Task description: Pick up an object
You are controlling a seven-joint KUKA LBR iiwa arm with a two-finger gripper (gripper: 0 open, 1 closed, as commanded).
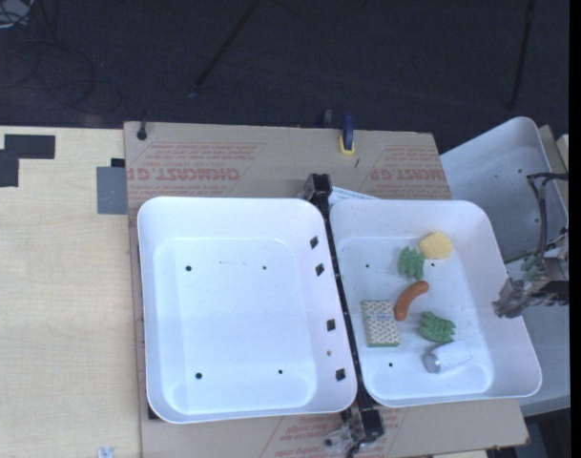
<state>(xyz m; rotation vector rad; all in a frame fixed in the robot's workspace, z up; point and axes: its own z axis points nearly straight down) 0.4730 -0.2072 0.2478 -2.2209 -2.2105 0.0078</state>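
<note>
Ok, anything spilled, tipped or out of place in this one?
Nothing stands out. The yellow piece, two green pieces, sausage, waffle and grey cup all lie inside the right bin. The gripper sits at that bin's right rim.

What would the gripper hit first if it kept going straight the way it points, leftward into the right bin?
Probably the right bin's right wall below the gripper; if it clears that, the green toy lies nearest. Its height is unclear.

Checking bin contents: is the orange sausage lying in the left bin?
No, the orange sausage lies in the right bin.
</note>
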